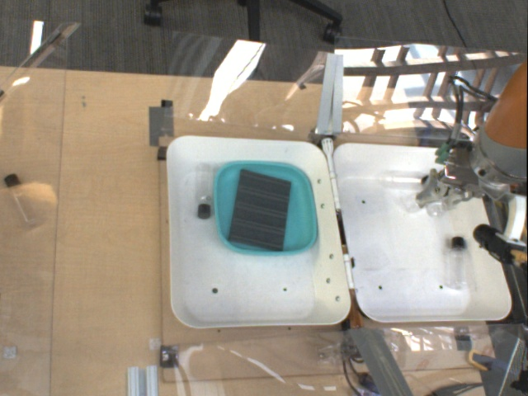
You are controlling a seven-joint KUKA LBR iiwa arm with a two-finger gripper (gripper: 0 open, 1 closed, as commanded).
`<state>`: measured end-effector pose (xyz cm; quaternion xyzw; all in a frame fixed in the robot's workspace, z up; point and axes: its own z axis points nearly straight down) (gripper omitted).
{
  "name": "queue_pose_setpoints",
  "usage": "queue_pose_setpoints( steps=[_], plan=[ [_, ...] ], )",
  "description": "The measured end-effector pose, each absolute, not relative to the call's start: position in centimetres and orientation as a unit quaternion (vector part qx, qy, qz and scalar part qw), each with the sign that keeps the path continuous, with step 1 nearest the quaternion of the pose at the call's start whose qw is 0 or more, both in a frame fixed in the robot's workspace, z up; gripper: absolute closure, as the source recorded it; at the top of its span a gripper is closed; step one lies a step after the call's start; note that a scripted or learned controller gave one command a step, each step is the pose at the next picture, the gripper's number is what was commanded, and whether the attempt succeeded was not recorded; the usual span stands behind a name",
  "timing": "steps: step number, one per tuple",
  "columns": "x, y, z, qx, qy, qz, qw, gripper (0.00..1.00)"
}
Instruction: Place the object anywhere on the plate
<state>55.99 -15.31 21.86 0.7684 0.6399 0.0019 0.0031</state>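
Hanging over the upper right part of the right bin [412, 299], the gripper [435, 190] shows as a pale metal cluster under the arm [505, 126]; whether it is open or shut on anything I cannot tell from this slant.

Well to its left, across the wall where the two bins meet, a dark ribbed block [261, 209] already lies flat on the teal plate [307, 221] in the left bin [247, 304]. Its long axis runs from the bin's far side toward the near side, tilted slightly. It sits within the plate's rim, so the task looks finished, or nearly so.

A small dark piece [204, 211] lies on the left bin's floor just beside the plate's left edge, and another [456, 242] lies below the gripper. The right bin's floor offers open room around the gripper.
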Motion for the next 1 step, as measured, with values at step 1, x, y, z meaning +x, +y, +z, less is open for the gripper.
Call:
queue_pose_setpoints(
  steps=[1],
  plan=[
    [55.99,-15.31,21.87,0.768,0.640,0.0019,0.003,0.00]
  ],
)
